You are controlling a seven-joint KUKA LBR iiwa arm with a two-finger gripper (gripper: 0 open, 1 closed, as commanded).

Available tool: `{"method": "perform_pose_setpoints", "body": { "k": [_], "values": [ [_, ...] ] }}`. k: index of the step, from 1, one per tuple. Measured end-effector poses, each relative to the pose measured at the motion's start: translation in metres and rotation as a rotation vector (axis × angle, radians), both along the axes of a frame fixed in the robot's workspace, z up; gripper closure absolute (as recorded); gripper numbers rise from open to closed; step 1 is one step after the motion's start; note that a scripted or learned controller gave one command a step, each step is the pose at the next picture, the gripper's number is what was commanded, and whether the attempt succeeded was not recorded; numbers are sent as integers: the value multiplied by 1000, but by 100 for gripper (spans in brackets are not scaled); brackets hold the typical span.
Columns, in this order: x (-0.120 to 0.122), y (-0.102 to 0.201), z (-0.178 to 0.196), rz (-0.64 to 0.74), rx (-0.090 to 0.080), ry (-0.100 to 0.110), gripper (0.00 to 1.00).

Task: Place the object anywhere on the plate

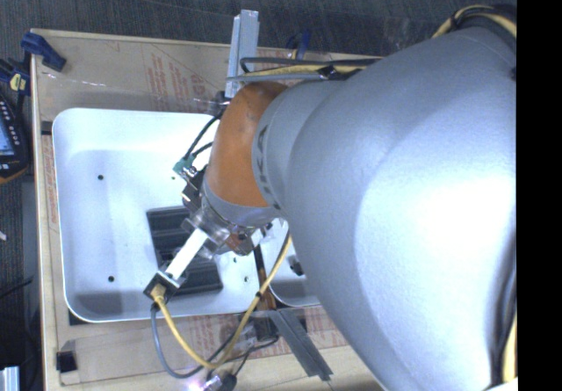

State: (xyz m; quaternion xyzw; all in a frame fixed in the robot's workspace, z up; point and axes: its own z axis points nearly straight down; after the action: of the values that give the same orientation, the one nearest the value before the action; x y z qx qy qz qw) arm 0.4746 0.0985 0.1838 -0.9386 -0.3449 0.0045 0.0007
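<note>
A black ridged plate [169, 229] lies flat in the left white bin [97, 205], near its front right corner. My gripper [230, 242] hangs just right of the plate's right edge, low over the bin floor, below the orange band [235, 152] of the wrist. The wrist and the big grey arm [395, 205] cover the gripper from above, and they hide whatever lies under it. The right part of the plate is hidden behind the wrist.
A sliver of the right white bin [294, 294] shows under the arm. Most of that bin is covered by the arm. The bench's wooden edge [132, 354] runs along the front, and a metal post [245, 38] stands behind the bins.
</note>
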Motion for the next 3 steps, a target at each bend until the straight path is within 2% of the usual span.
{"method": "perform_pose_setpoints", "body": {
  "k": [1, 2, 3],
  "values": [
    [-1, 72, -79, -273, -2, 0, 100],
    [2, 119, 62, -420, 1, -10, 100],
    [0, 121, 132, -56, 2, -3, 100]
  ]
}}
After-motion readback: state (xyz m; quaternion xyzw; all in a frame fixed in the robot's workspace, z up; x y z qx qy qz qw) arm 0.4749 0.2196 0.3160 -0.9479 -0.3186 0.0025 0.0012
